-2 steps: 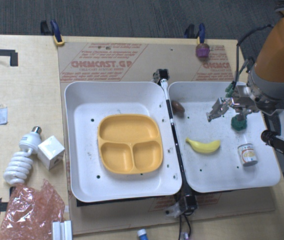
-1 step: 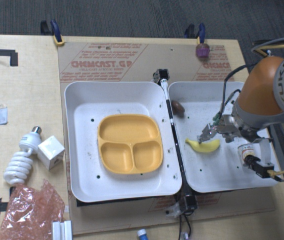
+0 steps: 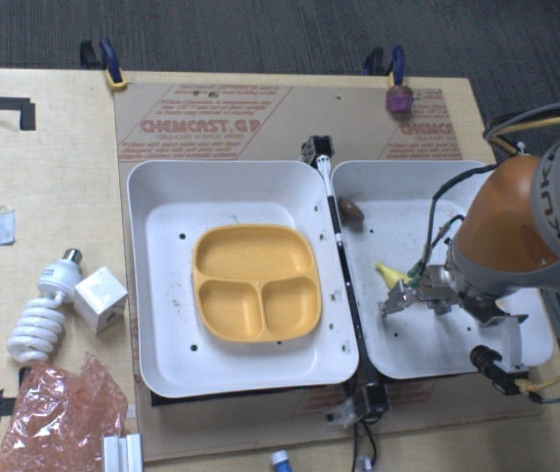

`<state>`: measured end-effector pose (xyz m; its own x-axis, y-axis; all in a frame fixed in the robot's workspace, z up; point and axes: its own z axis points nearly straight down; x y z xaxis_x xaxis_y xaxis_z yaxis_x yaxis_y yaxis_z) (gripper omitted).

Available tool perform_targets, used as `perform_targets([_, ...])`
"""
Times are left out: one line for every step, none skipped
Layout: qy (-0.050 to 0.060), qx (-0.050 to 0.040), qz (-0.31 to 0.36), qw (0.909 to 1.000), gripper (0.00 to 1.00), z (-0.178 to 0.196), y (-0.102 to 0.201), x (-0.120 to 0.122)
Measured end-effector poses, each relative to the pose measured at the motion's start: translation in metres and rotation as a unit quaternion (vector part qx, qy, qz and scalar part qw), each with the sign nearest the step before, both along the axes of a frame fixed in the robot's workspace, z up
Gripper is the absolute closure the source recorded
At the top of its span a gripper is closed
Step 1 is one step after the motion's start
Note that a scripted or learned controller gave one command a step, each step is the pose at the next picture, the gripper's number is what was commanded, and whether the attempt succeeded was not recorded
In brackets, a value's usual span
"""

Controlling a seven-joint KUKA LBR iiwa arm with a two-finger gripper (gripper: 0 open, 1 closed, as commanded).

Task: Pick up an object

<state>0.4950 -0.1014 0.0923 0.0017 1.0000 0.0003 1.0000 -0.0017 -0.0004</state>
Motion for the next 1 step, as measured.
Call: perform_targets([-0.001, -0.0002, -0.001, 1.0, 1.0, 0.0099, -0.0004, 0.0012])
